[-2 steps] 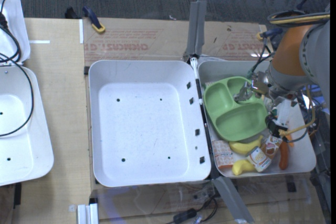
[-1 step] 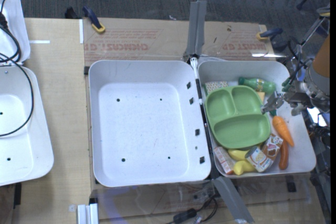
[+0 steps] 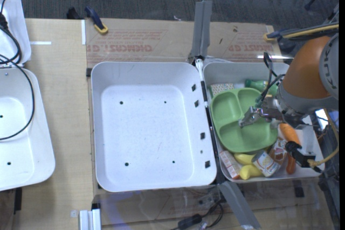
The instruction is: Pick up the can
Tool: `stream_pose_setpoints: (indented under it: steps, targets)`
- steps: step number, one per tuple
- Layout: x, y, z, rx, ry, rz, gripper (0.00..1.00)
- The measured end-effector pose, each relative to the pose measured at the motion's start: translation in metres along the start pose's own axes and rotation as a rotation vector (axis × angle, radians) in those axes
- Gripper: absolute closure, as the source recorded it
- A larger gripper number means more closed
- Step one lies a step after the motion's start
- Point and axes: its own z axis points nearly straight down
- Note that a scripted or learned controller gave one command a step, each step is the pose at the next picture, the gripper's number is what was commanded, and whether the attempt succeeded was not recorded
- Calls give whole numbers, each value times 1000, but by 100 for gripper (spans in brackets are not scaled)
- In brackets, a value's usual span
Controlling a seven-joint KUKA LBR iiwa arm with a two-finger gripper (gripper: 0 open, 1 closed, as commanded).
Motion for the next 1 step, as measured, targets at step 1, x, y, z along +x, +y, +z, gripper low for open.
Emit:
stream_pose_setpoints:
  steps: [1]
  targets:
    - [-61, 28, -56, -4, -2, -40, 0]
